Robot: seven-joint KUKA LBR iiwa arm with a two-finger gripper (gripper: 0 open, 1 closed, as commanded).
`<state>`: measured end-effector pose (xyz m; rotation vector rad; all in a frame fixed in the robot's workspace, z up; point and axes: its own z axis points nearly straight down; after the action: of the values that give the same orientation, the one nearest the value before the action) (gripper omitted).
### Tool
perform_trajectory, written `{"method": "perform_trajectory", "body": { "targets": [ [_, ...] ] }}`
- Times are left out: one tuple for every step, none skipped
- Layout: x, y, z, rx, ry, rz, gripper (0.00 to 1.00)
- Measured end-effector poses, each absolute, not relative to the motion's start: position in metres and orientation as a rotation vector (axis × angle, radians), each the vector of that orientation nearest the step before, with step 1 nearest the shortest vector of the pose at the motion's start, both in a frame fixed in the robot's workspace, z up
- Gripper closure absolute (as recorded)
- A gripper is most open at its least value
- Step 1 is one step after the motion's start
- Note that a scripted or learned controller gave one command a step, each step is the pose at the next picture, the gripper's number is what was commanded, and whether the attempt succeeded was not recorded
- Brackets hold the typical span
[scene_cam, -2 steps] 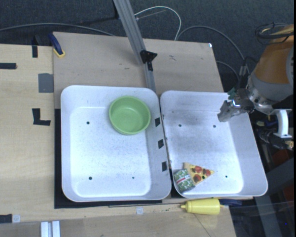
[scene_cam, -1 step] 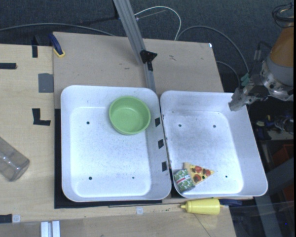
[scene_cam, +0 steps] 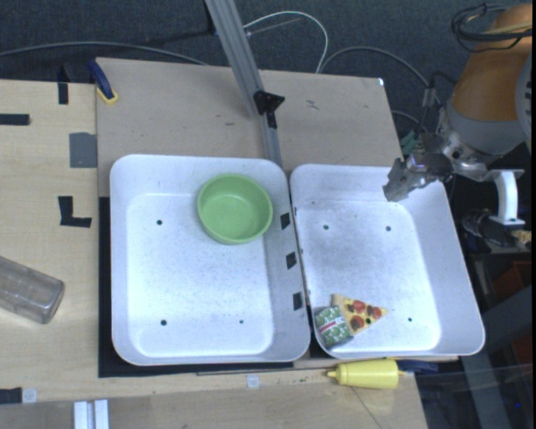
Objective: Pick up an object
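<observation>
White plastic makes up both shallow bins, which sit side by side on a wooden bench (scene_cam: 188, 114) with their inner rims touching. In the left bin (scene_cam: 134, 266) a pale green bowl (scene_cam: 235, 208) stands upright near the far wall, towards the corner closest to the other bin. The right bin (scene_cam: 429, 266) holds two small things down in its near left corner: a toy pizza slice (scene_cam: 362, 312), yellow with red spots, lying flat with its tip pointing right, and a small green packet (scene_cam: 331, 325) just beside it, the two touching or all but touching.

The grey arm with its orange band (scene_cam: 491, 70) reaches in from the right, and its gripper (scene_cam: 399, 184) hangs over the far right corner of the right bin, close to the rim. From here it looks like a dark grey lump, and I cannot tell how it is set. Nothing shows in its grasp. It is well apart from the pizza slice and packet.

A yellow squeeze bottle (scene_cam: 368, 374) lies on its side on the bench just outside the near rim of the right bin. A clear plastic container (scene_cam: 18, 286) lies off to the left, and a grey metal bar (scene_cam: 241, 61) slants across the far bench.
</observation>
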<state>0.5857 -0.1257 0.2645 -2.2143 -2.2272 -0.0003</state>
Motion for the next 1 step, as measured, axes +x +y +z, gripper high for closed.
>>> {"method": "perform_trajectory", "body": {
  "targets": [
    [0.5938,-0.0746,0.2474,-2.212,-2.226,0.002,1.00]
  ]
}}
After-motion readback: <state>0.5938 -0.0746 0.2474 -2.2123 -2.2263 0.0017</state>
